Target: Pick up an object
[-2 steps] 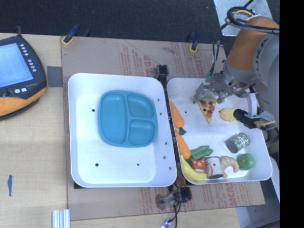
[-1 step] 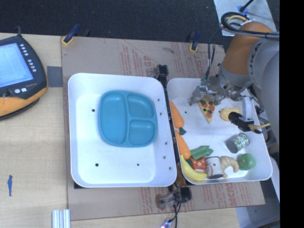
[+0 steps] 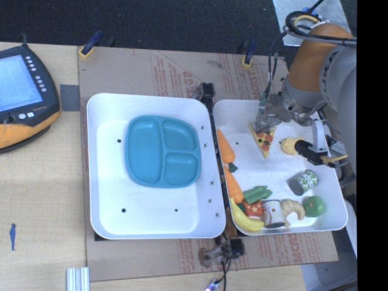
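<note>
From above, the arm (image 3: 315,59) comes in from 2 o'clock and bends down into the right bin (image 3: 242,111). The gripper (image 3: 265,126) sits right on the pizza slice (image 3: 264,143); I cannot tell its grip.
</note>
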Robot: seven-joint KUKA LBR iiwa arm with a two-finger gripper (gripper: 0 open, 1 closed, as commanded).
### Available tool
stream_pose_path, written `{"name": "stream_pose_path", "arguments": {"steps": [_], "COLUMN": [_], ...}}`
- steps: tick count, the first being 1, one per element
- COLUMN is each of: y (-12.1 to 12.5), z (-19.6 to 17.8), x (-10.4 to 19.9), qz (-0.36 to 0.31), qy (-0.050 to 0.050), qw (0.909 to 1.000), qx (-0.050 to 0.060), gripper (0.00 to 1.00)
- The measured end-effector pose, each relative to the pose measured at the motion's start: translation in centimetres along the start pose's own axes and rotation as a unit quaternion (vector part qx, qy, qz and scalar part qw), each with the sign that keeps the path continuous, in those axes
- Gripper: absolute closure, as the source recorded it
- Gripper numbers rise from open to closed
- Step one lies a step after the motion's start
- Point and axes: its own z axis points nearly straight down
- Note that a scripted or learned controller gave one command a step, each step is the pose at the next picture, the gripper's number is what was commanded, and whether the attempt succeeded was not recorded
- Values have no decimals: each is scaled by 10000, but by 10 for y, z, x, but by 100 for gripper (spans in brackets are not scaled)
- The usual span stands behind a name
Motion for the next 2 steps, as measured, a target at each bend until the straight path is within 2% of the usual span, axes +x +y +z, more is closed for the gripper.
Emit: {"name": "stream_pose_path", "arguments": {"steps": [1, 2], "y": [0, 0], "z": [0, -10], "x": [0, -1], "qz": [0, -6], "qy": [0, 0], "qw": [10000, 10000], "qx": [2, 6], "gripper": [0, 100]}}
